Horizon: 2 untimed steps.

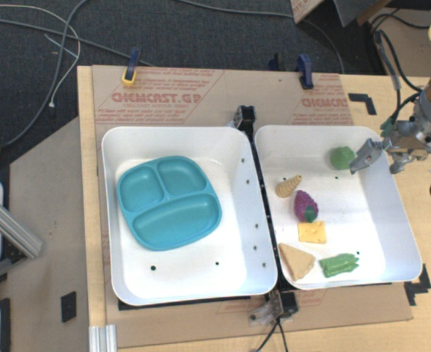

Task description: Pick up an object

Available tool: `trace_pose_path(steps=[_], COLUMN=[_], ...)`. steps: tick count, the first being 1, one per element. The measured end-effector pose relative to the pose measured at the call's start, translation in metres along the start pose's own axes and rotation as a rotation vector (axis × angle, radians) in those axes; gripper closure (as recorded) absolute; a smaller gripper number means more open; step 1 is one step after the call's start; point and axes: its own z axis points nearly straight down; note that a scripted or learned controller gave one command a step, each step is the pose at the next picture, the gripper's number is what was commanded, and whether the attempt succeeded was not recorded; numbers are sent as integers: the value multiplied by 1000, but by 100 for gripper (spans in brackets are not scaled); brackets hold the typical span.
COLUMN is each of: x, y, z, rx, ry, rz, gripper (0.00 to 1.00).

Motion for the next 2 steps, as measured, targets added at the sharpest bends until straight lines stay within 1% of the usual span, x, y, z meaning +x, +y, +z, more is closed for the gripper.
trace_pose_path(steps=[1, 2], x=[0, 3], y=[3, 4], z=[-7, 54], rx=[-13, -10], ry=[-3, -2], rz=[-3, -3], gripper=[0, 0])
